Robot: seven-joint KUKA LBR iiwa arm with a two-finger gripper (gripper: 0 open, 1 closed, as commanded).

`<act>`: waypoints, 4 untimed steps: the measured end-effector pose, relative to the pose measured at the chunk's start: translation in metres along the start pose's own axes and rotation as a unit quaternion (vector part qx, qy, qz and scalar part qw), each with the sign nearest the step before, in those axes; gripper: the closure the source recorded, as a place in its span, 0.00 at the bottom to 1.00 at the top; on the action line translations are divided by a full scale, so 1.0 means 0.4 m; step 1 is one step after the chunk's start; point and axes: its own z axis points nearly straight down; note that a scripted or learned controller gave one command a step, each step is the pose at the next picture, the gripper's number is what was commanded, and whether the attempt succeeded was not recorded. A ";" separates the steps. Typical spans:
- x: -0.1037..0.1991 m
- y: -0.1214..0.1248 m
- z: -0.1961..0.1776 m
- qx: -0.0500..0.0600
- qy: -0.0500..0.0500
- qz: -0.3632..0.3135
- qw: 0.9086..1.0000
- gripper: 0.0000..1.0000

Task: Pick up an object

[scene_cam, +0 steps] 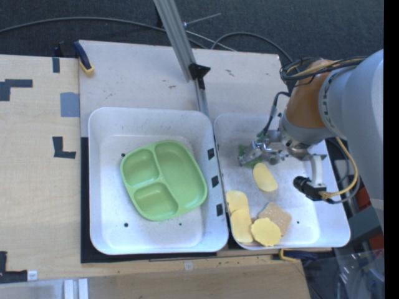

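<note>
My gripper (255, 154) is low in the right bin (312, 229), near its upper middle, over a small green item (248, 160) that peeks out beneath it. A pale yellow oval piece (265, 177) lies just below the gripper. Further down, near the bin's front, sit two yellow rounded pieces (238, 209), a tan slice (276, 216) and a yellow disc (267, 232). The arm's orange band (305, 104) and grey body reach in from the right.
The left bin (100, 185) holds a green three-compartment plate (163, 179). A grey metal pole (177, 33) slants from the top down to the divide between the bins. Cables run along the bench's back and beside the arm.
</note>
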 end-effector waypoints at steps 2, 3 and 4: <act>0.021 0.002 -0.141 -0.002 0.001 0.000 1.000 1.00; 0.032 -0.004 -0.251 -0.002 0.001 0.000 1.000 1.00; 0.021 -0.017 -0.365 -0.003 0.000 0.001 1.000 1.00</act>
